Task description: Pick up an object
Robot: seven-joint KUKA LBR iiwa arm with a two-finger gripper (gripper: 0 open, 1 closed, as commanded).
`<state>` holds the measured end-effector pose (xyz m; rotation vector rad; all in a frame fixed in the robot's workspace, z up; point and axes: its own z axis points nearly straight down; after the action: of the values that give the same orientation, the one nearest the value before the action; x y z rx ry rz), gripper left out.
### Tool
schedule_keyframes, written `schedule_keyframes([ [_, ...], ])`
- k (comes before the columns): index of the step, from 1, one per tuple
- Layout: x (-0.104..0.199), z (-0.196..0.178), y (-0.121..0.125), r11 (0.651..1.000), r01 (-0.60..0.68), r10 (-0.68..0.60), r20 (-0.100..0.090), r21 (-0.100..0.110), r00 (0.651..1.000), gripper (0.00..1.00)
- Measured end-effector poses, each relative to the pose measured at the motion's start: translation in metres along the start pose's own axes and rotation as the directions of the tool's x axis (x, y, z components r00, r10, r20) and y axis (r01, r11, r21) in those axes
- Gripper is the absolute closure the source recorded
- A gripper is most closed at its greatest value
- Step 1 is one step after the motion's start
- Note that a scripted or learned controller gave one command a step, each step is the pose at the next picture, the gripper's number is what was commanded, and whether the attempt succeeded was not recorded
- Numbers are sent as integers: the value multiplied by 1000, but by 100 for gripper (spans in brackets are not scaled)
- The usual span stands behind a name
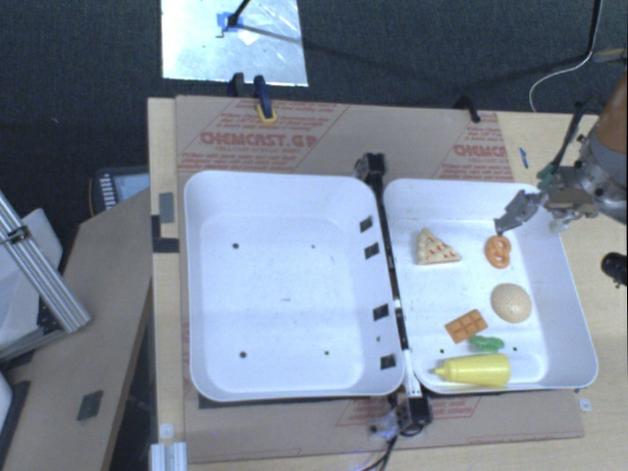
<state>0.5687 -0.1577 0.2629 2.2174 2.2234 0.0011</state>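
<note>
The right bin [564,273] holds several toy foods. A tan pizza-like wedge [435,248] lies near its left side, with an orange pretzel [497,252] to the right of it. Further forward are a beige round bun [510,302], an orange waffle piece [465,325], a small green item [486,342] and a yellow bottle [474,369] lying on its side. My gripper [537,217] hangs over the bin's back right part, just above and right of the pretzel. It is open, with nothing between its fingers.
The left bin [206,292] sits beside the right one, with black clips along the shared rim [383,263]. Both rest on a cardboard sheet [294,135]. A shiny metal plate [234,27] lies on the dark floor at the back.
</note>
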Motion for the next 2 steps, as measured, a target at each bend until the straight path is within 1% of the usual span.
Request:
schedule_keyframes([
  [1,-33,101,41,1000,-2,2,1,3,1000,0],
  [2,-21,172,66,1000,4,-4,-1,2,1000,0],
])
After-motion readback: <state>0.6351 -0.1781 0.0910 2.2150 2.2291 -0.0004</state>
